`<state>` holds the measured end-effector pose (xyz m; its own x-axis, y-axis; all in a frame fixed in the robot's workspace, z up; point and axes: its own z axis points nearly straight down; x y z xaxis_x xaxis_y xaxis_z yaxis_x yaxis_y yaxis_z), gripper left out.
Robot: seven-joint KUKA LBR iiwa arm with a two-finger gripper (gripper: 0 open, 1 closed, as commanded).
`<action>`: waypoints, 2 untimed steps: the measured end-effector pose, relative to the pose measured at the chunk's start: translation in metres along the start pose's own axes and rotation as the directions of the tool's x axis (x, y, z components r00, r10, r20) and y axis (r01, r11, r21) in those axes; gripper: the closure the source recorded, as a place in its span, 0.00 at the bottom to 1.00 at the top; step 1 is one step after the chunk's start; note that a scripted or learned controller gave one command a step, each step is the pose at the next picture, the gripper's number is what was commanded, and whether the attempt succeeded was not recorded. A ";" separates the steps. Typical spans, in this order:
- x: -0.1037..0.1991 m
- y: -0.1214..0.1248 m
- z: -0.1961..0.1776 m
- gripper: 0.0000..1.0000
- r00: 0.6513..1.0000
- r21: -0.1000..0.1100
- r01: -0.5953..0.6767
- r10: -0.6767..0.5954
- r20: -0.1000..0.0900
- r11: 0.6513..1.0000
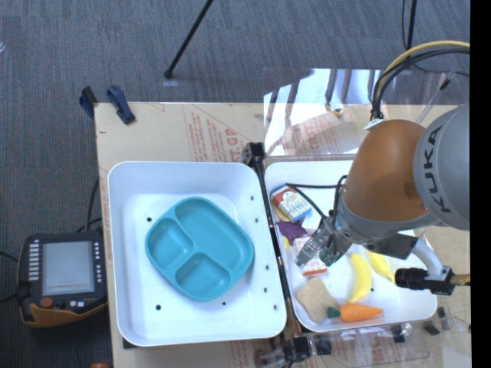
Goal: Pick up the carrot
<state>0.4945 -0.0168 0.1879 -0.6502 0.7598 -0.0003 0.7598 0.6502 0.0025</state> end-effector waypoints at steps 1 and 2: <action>0.000 -0.001 0.001 0.00 1.000 0.003 0.000 0.000 -0.002 1.000; -0.003 -0.018 0.001 0.00 0.932 0.003 0.362 -0.362 -0.004 0.932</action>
